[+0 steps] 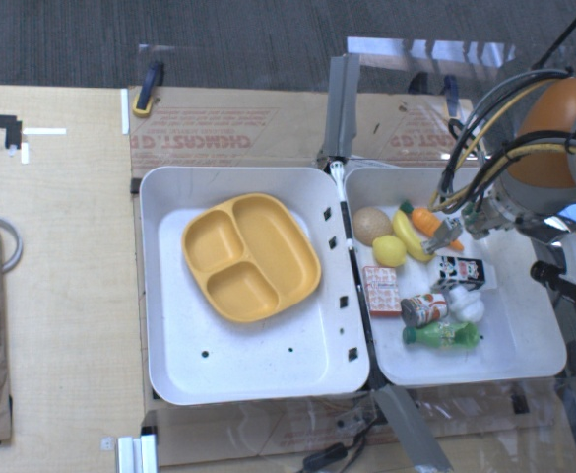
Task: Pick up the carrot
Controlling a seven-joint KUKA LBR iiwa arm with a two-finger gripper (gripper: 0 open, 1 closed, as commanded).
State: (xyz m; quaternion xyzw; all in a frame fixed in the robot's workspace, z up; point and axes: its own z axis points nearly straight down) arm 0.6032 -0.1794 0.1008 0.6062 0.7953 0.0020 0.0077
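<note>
Pale wooden desk point(61, 264), two white bins. Right bin point(524, 348): carrot point(425, 222), small, likely light, stiff, smooth plastic, beside a banana point(407, 235). My fingers point(449, 233) touch its lower end; spread I cannot tell. I'd grip mid-body, across the width.

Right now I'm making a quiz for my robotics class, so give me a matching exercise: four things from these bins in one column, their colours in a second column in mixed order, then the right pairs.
Things:
1. plate in the left bin
2. carrot in the right bin
3. bottle lying near the right bin's front
4. potato by the divider between the bins

Colours:
A. green
B. brown
C. yellow
D. orange

Pairs: 1-C, 2-D, 3-A, 4-B
</note>
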